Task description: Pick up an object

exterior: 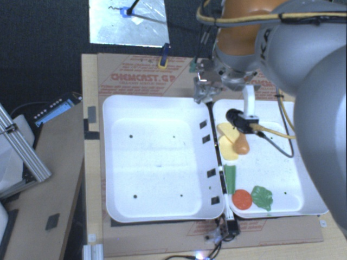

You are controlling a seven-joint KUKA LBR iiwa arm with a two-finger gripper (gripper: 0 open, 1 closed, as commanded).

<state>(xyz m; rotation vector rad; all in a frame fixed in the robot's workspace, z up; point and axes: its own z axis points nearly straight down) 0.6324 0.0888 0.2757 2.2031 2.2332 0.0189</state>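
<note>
Several small objects lie in the right bin (282, 161). A flat yellow piece (226, 141) sits near the divider, with a tan-orange lump (242, 144) touching its right side. Nearer the front are a green stick (230, 177), a red-orange ball (242, 199) and a crumpled green piece (262, 196). My gripper (225, 99) hangs over the far left corner of the right bin, just behind the yellow piece and the orange lump. Nothing is visibly held in it. The grey arm with its orange band hides the bin's far right part.
The left bin (152, 156) lies beside the right one, parted from it by a black-clipped divider (214, 145). Both rest on brown cardboard (141, 75). A yellow cable (274, 133) loops over the right bin. A silver sheet (127, 15) lies at the back left.
</note>
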